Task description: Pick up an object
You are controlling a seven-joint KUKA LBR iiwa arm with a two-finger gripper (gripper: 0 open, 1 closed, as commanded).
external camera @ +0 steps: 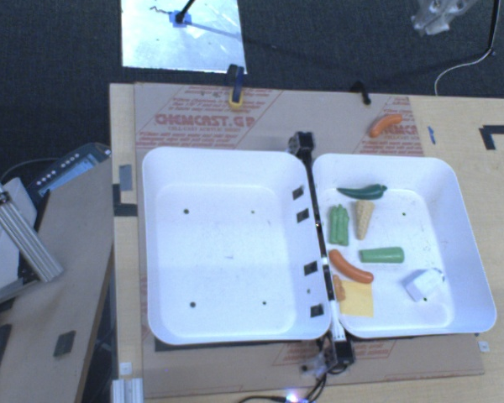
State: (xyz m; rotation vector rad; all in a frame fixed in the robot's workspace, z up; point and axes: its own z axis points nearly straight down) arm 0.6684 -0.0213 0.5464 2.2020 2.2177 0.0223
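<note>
Right white plastic bin (466, 225): contents are listed as a dark green pepper (363, 191), a green cylinder (381, 255), an orange sausage (350, 266) and a yellow square slice (358, 299). Gripper (437, 11): seen top right, well apart; its grip state cannot be told. The isolated cylinder is judged easiest, approached vertically.

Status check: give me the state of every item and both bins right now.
Left bin: nothing inside.
Right bin: holds seven items.
Dark green pepper: lying flat.
Corn: flat.
Green pod: flat.
Green cylinder: on its side.
Sausage: flat.
Yellow slice: flat.
White block: tilted.
Orange piece: outside bins.
</note>
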